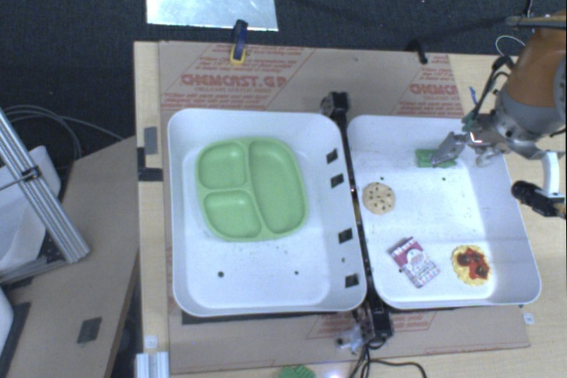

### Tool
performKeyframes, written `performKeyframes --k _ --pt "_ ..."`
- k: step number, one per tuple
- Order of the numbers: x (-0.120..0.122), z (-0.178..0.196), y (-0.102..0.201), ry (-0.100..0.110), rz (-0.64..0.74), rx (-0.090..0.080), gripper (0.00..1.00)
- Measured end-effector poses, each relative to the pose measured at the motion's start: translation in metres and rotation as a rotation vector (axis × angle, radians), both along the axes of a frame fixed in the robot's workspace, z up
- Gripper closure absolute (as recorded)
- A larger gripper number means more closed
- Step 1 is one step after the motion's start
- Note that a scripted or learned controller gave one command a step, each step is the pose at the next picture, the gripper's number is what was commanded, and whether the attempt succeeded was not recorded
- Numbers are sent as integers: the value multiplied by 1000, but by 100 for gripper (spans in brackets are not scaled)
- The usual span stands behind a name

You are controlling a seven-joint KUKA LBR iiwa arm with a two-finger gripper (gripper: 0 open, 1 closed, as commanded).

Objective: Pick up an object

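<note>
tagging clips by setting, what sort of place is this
Probably a robotics lab test bench, not a kitchen: two shallow white plastic bins side by side on a cardboard-covered bench, a grey arm's gripper over one, and a green three-compartment plastic tray.

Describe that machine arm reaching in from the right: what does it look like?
The arm is grey metal with a broad orange band above the wrist. Thin cables loop beside it. It narrows to a silvery gripper with slim metal fingers, above the right white bin. A separate dark fitting sticks out below the wrist.
</note>
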State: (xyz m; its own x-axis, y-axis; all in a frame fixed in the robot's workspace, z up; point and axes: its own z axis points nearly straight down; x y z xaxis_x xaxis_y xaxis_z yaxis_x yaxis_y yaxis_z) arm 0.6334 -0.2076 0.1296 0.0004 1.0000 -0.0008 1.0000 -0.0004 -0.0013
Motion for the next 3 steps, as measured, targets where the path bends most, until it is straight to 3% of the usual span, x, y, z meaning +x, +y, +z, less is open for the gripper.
performKeyframes --k 1,2,3 --pt "38 -45 39 -7 8 -1 0" --pt "37 -32 37 -9 7 -1 100" --pt "18 68 118 -12 12 3 100"
